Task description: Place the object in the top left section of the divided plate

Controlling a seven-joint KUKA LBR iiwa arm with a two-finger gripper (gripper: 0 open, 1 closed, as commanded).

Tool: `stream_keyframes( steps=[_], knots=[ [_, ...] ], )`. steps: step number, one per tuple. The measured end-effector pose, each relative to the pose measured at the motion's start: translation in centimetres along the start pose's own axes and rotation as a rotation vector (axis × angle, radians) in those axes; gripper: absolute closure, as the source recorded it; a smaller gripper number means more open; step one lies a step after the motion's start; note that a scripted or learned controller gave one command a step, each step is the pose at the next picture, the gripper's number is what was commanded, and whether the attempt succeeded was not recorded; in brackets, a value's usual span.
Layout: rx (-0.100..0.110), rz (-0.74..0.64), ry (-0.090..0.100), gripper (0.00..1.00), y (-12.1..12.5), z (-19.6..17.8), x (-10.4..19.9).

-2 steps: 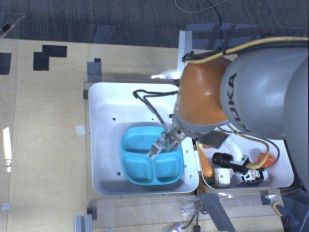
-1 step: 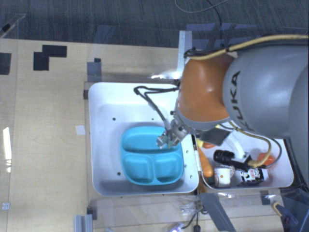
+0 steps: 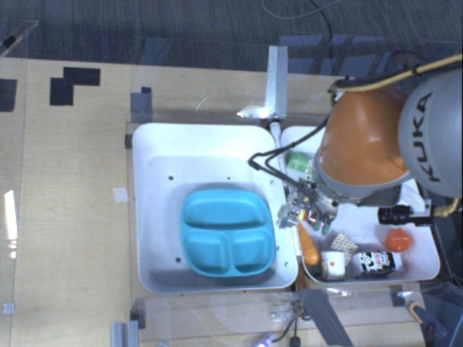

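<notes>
The blue divided plate [image 3: 228, 231] lies in the left bin [image 3: 155, 194], with 1 large section on its far side and 2 smaller ones on its near side; all 3 look bare, so the placing is not yet done. The tool [image 3: 304, 214] hangs just right of the plate, over the wall where the left bin meets the right bin [image 3: 427, 266], under the arm's orange band [image 3: 362, 139]. How wide the tool stands cannot be told, since it is small and cluttered with cables, and nothing can be made out in its grip.

Which thing is the task's object is not certain. The likeliest is the orange carrot-like piece [image 3: 309, 247], lying right of the plate, just below the tool at the right bin's left edge. The tool probably sits there because it is working at that edge.

Further right of the plate lie a small white cup-like item [image 3: 333, 264], a black-and-white piece [image 3: 376, 262], a red-orange round thing [image 3: 398, 240] and something green [image 3: 298, 161] partly under the arm. They crowd the carrot-like piece, and the bin wall between it and the plate must be cleared on the way over.
</notes>
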State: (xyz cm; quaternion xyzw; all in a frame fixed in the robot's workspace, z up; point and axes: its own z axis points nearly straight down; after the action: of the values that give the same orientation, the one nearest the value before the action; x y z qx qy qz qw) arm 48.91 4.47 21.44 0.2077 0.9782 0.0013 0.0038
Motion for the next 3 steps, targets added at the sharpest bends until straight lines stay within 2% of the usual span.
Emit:
stream_keyframes(
  steps=[1, 3],
  knots=[
    [0.000, 0.000, 0.000, 0.00, 0.01, 0.00, 0.01],
    [0.000, 0.000, 0.000, 0.00, 0.01, 0.00, 0.02]
  ],
)
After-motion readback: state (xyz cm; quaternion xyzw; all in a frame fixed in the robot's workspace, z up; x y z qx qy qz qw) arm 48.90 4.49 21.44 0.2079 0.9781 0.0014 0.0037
